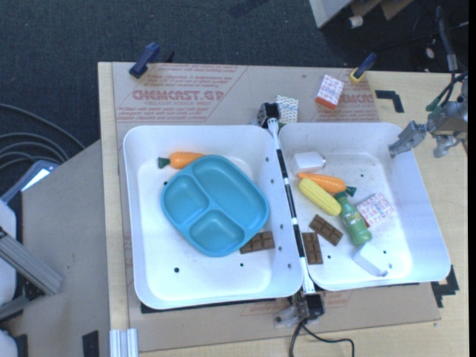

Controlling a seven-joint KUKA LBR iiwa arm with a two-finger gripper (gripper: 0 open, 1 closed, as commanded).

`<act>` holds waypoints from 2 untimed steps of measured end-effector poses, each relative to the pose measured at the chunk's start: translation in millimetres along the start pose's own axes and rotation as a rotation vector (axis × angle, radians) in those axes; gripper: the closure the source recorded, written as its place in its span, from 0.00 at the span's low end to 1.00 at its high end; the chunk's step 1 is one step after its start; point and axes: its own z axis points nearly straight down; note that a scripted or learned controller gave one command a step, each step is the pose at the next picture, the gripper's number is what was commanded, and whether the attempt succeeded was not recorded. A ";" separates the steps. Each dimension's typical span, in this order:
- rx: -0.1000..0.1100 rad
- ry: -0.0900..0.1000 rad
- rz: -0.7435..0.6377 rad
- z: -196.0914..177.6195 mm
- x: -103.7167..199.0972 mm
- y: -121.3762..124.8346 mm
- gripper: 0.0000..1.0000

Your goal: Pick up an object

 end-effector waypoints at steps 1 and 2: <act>0.001 0.000 -0.001 113.5 58.5 -10.9 0.00; 0.000 0.000 0.000 185.9 106.0 -32.5 0.00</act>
